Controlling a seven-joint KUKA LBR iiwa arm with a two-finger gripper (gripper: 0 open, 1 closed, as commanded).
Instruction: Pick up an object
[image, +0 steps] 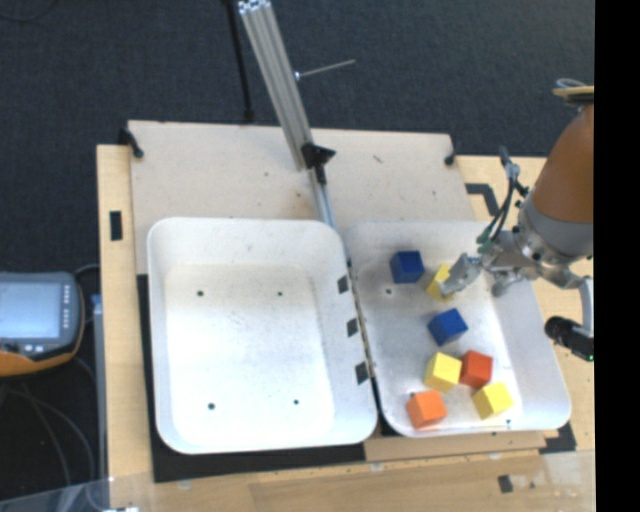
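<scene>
Nearest the camera runs the front edge of the table (300, 480), pale wood, carrying two shallow white bins side by side. By size, the left bin (180, 250) comes first: bare floor, plenty of free room, but nothing in it to take. The right bin (545, 385) holds every candidate, and its contents crowd toward the front corner.

The arm (565, 190), grey with an orange band, reaches in from the right, and its tool (462, 274) sits low over the bin's upper part, right at a small yellow block (438, 283). Whether the tool is spread or pressed together cannot be told from this angle, and nothing shows the block held.

Likely trouble: the yellow block is small and partly covered by the tool, so a closure slightly off centre would probably nudge it aside rather than trap it. An upper blue cube (406, 266) lies just beside it on the left; a sideways push could knock the two together. A lower blue cube (447, 325) sits near below, leaving modest clearance.

Further forward, a yellow cube (443, 370), a red cube (477, 367), an orange cube (427, 408) and another yellow cube (492, 400) cluster tightly, near the bin's front rim, where finger room looks poorest. A slanted metal post (285, 90) stands behind the bins, well apart from the tool.
</scene>
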